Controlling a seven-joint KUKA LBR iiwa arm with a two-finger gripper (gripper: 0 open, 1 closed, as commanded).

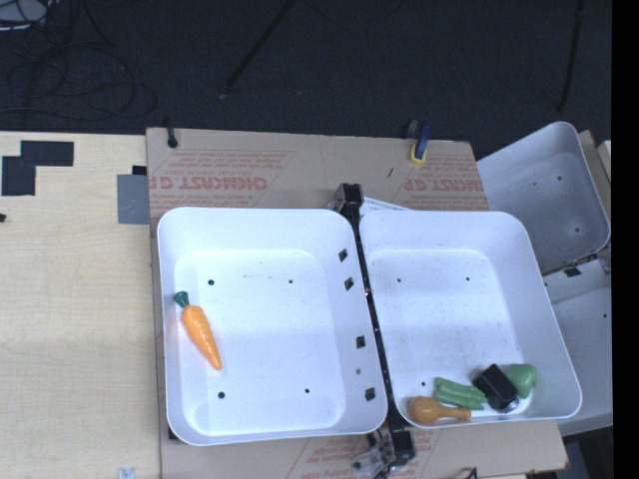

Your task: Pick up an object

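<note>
One toy carrot (201, 335) lies alone by the left bin's (250, 230) left wall, its long axis slanting from green top down-right to tip; the gripper's state I cannot tell, nor its direction from the carrot.

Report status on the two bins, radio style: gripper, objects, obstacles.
Carrot lying alone in left bin, near its left wall. Right bin front corner: green vegetables, black block, tan gourd, bunched together. Nothing over the carrot.
</note>
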